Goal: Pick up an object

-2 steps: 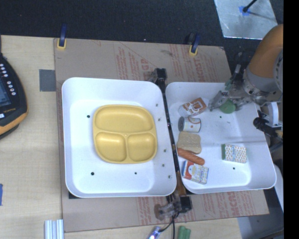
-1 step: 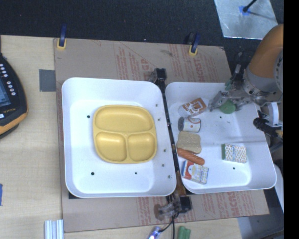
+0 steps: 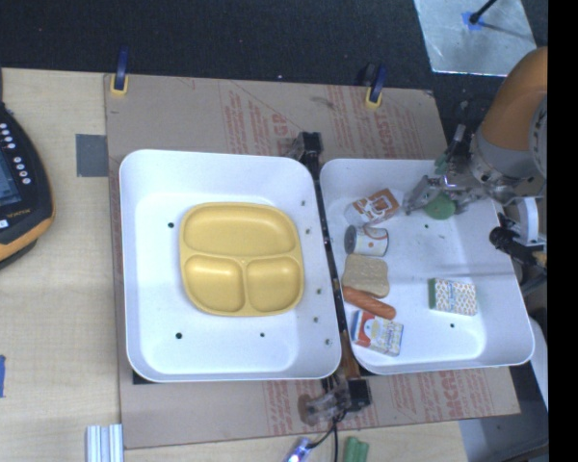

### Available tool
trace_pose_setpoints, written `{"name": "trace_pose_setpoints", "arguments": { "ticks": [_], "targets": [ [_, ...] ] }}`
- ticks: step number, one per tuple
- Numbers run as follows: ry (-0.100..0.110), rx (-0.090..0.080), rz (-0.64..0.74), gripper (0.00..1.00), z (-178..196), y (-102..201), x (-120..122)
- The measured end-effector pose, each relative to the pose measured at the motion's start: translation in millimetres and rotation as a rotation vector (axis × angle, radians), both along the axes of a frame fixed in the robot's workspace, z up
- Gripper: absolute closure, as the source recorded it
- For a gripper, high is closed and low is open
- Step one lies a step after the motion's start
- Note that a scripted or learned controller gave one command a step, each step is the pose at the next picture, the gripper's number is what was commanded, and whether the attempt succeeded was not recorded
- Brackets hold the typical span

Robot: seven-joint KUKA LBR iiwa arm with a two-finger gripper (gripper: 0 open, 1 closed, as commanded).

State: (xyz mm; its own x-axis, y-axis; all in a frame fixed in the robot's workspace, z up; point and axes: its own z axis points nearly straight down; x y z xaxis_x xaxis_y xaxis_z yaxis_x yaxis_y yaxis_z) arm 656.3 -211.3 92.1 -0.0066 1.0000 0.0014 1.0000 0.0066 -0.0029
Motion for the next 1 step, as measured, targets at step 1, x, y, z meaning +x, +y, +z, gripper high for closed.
{"name": "trace_pose_setpoints", "arguments": {
  "ticks": [1],
  "targets": [
    [0.0, 0.0, 0.0, 0.0, 0.0, 0.0, 0.0]
  ]
}}
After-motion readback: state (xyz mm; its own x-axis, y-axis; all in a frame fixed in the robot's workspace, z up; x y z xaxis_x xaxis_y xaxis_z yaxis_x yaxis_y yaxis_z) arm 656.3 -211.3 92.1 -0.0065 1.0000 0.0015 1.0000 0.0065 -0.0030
